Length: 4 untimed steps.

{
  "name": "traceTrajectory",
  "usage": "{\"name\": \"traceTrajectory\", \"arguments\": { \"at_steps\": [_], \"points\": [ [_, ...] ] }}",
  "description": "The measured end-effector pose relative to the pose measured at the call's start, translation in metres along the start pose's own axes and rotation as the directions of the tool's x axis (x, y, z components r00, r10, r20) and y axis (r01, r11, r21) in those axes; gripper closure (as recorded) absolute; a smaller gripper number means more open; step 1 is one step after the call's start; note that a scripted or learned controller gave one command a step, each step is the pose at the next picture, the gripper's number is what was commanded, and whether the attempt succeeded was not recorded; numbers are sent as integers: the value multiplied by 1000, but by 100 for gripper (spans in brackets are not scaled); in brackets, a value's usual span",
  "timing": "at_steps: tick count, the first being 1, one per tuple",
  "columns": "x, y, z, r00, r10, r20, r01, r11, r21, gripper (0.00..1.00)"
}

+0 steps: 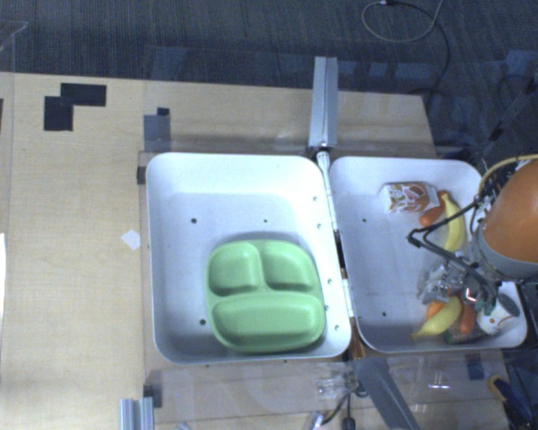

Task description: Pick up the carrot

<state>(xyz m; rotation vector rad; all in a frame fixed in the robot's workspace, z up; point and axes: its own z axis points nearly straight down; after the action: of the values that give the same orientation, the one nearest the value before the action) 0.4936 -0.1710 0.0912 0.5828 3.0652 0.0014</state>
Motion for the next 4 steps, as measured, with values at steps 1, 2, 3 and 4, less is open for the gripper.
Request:
{"name": "traceTrajectory", "arguments": {
  "at_steps": [1,2,3,4],
  "points": [
    [-3,2,-12,1000,2,10,-2,1000,-3,100],
    [-63,59,2,973,-230,-5,230,973,0,100],
    [-63,-14,2,809,-588,-4,588,809,1,100],
    [1,44,0,719,-695,-1,695,719,-3,100]
  ]
}}
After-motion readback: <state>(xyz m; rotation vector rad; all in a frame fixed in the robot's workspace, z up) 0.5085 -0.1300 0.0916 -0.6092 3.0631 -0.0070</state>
